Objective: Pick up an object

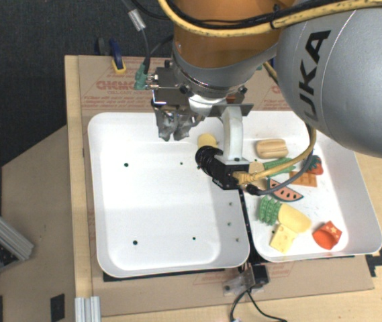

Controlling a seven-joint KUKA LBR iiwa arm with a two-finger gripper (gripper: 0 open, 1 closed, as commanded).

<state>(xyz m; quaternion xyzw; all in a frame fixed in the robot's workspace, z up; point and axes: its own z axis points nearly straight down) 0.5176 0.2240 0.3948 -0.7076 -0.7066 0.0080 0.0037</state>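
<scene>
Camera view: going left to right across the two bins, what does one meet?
Left bin → tool → green toy → yellow wedge → red piece → right bin's rim.

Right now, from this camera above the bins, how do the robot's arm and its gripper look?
The arm is bulky and grey, with dark KUKA lettering on its side and a glossy orange band above the wrist. Black and yellow cables loop around it. The gripper is a small dark metallic piece under a boxy grey mount.
</scene>
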